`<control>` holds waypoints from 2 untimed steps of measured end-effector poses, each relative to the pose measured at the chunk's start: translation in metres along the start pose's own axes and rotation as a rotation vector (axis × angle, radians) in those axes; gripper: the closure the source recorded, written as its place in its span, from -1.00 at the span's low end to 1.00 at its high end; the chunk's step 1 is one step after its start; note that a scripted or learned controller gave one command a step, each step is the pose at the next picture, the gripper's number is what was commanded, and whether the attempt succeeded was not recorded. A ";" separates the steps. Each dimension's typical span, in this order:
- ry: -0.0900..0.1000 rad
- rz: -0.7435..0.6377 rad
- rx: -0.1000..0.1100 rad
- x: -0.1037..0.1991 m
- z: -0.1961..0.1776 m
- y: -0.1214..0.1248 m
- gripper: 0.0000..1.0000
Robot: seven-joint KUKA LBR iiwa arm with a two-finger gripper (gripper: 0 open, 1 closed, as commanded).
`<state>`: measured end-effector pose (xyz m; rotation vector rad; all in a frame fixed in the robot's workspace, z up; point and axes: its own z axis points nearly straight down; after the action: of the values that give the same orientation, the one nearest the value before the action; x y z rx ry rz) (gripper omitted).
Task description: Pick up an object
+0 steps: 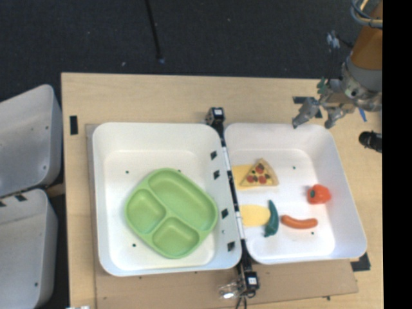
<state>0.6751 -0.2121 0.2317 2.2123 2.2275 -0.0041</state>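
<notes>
Hovering above right bin's (335, 148) back rim, fingers (315, 116) seen spread, nothing between; tomato (318, 194), sausage (299, 222), pizza (258, 174) well below them.

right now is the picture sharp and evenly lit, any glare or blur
Camera view: soft overall, light even; mild glare on the white right bin floor; small toys like the pizza slice show fuzzy edges; the gripper near the top right is blurry, with faint shadows.
</notes>
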 end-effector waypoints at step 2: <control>0.001 -0.002 0.002 0.000 0.062 0.003 -1.00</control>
<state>0.6779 -0.2125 0.1697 2.2121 2.2308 -0.0050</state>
